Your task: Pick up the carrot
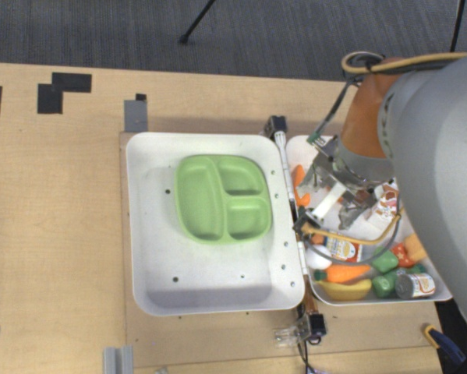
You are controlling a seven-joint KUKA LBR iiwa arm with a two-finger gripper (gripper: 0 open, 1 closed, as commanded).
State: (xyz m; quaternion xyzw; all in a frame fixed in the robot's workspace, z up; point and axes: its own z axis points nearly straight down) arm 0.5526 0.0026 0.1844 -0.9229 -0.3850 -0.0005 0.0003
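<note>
Taking the green divided plate (221, 199) as the landmark: below it in the picture, nearest the camera, runs the pale wooden bench (54, 248), with a small clamp and cable (307, 329) at the near edge, below and right of the plate. The plate lies in the left white bin (151, 283), a little above that bin's middle.

To the plate's right, just past the shared rim, is the right white bin (320, 291), crowded with toy food. The carrot (347, 273) lies low in that bin, right of and below the plate, resting just above a yellow banana (344, 290). A green pepper (386, 262) sits just right of the carrot, and a can (415, 285) with a label too small to read lies beyond that. A bottle (342, 248) with an orange and white label, its writing unreadable, lies just above the carrot.

The gripper (338, 201) hangs over the right bin, level with the plate and above the carrot, apart from it. How far it is opened I cannot tell, nor whether it has hold of anything.

Farther off, beyond the plate, black markers (61, 90) sit on the bench, and then dark grey carpet (100, 14).
</note>
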